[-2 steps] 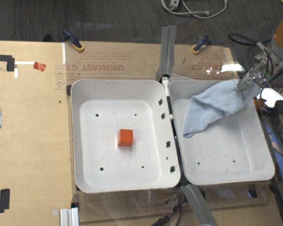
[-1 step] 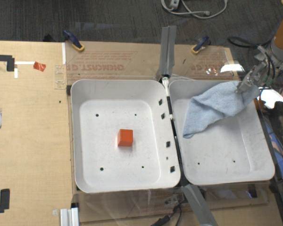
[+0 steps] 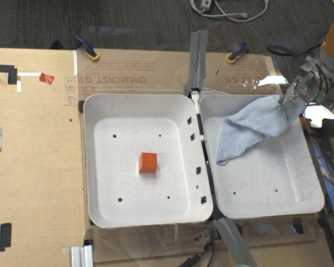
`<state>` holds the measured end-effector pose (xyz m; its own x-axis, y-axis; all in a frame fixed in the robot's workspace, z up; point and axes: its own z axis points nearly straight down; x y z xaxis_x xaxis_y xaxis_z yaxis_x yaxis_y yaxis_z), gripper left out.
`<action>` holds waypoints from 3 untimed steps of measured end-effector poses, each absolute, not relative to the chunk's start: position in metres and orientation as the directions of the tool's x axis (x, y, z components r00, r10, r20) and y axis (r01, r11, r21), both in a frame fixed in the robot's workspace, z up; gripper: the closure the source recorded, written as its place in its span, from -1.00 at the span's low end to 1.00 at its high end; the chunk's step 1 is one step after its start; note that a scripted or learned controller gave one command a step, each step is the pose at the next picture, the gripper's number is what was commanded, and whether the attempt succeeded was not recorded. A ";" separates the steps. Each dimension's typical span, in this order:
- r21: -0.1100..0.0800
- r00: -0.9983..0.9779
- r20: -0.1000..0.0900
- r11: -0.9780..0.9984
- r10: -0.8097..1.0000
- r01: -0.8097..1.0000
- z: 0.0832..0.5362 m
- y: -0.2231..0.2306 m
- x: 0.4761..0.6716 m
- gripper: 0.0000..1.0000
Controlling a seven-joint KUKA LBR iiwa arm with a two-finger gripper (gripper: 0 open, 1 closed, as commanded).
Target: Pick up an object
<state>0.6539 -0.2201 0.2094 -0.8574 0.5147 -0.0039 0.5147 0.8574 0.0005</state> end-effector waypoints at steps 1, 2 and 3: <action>0.001 -0.910 -0.002 0.910 0.414 0.414 0.207 -0.221 0.640 1.00; 0.001 -0.997 -0.003 0.997 0.077 0.077 0.222 -0.222 0.598 1.00; 0.000 -0.975 -0.003 0.975 -0.221 -0.221 0.224 -0.222 0.558 1.00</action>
<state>0.5582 -0.2217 0.2240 -0.9752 -0.2212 -0.0035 -0.2212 0.9752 0.0003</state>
